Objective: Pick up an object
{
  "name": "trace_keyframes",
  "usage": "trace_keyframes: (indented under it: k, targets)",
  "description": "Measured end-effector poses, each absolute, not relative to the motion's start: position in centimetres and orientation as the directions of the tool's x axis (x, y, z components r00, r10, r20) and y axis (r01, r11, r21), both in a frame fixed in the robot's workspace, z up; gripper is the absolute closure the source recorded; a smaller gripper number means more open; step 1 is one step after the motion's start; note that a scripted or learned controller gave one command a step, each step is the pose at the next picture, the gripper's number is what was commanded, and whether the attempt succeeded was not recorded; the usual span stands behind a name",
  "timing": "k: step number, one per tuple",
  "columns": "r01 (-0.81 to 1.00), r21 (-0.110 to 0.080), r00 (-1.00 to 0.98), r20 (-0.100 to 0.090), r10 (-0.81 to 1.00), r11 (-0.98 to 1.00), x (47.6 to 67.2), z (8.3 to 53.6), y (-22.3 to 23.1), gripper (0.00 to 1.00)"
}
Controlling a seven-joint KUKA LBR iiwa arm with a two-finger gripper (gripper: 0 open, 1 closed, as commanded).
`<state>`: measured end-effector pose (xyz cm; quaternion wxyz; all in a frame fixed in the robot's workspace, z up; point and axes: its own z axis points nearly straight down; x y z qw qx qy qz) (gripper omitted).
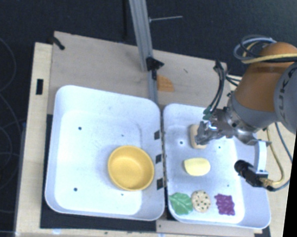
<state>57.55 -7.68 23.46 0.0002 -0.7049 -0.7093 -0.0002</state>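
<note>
One target in play: the tan piece (196, 137) near the far edge of the right bin (249, 220), with the gripper (206, 131) right over it. You're at the grasp step, by my read. Can't tell from here whether it's got the piece. Next move needs a confirmed grip before lifting. Same bin: yellow lump (196, 167) mid-bin; green leaf (180, 203), cookie (201, 201), purple grapes (225, 204) along the near edge. Left bin (78, 111) holds a yellow bowl (130, 168).
</note>
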Motion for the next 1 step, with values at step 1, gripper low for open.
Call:
trace_keyframes:
  k: [1]
  targets:
    - [1.0, 0.001, -0.007, 0.001, 1.0, 0.007, 56.73, 23.78, -3.49, 1.0]
